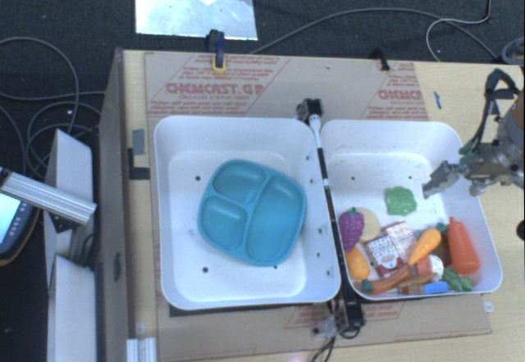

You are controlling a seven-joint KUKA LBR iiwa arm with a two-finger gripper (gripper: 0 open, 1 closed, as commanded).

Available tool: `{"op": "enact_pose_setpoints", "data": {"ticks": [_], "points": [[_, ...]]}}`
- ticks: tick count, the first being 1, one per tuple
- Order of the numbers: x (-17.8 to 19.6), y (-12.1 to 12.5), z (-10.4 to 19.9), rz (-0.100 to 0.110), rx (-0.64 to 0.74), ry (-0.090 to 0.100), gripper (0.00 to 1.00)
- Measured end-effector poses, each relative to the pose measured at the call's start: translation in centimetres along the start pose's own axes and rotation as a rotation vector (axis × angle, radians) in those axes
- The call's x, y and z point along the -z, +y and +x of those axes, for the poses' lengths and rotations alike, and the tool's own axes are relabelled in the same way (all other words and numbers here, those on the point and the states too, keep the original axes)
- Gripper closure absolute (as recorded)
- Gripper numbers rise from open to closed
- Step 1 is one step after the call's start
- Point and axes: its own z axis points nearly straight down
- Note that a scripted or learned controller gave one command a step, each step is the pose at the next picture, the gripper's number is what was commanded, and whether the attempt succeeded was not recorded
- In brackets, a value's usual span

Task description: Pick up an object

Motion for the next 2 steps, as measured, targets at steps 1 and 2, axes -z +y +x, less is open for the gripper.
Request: {"op": "enact_pose_setpoints", "data": {"ticks": [1, 2], "points": [[-9.8, 5.2, -1.0, 0.004, -0.001, 0.001, 0.00], [-19.3, 6.1, 0.7, -0.001, 0.000, 0.000, 0.00]]}}
